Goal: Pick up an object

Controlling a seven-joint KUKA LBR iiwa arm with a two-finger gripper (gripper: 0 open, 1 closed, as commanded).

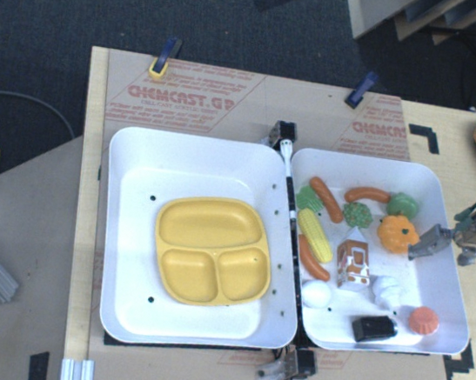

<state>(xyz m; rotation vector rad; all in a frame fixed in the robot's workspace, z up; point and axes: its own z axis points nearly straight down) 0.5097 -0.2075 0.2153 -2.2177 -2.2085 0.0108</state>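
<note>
Reaching in from the right, the gripper [431, 243] sits over the right bin [444, 284] at its right rim, just right of the orange pumpkin-like toy [396, 233]. Finger state: cannot tell; nothing seen between them. Toy food crowds this bin: corn cob [314, 235], two sausages, broccoli [357, 215], white egg [316, 293], black block [373, 328]. Left bin [129, 213] holds a yellow divided plate [212, 250].

Yellow three-part plate [209, 250] in the white left bin [121, 212], white right bin [449, 285] at frame right with yellow corn [314, 234], orange pumpkin [396, 232], green broccoli [358, 214], white egg [316, 293], black block [373, 328], tan bench board [233, 96] with red print
</note>
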